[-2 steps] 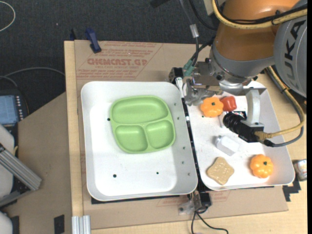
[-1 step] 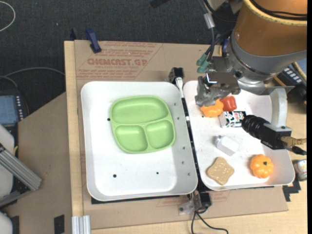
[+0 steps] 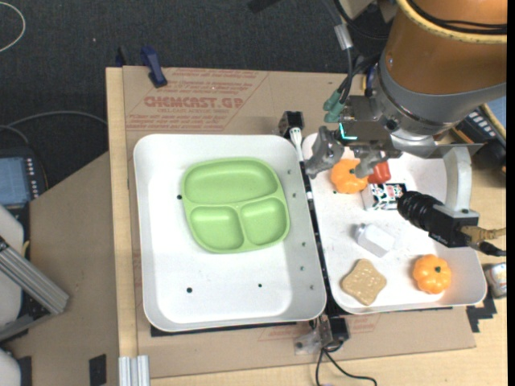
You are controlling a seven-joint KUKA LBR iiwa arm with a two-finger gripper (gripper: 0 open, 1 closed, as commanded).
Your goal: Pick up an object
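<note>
A robotics lab: white bins [image 3: 161, 240] on a cardboard-topped bench [image 3: 201, 95], loose cables [image 3: 48, 123], aluminium framing [image 3: 32, 284].

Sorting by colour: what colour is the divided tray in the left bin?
Light green tray, seen in the camera view.

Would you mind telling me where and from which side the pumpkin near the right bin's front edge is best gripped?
Probably across its round body, coming straight down from above. The pumpkin sits upright with its stem up and open floor all round; the cracker lies apart on its left. The bin's rim is close on the right, so setting the fingers front to back seems safer.
</note>
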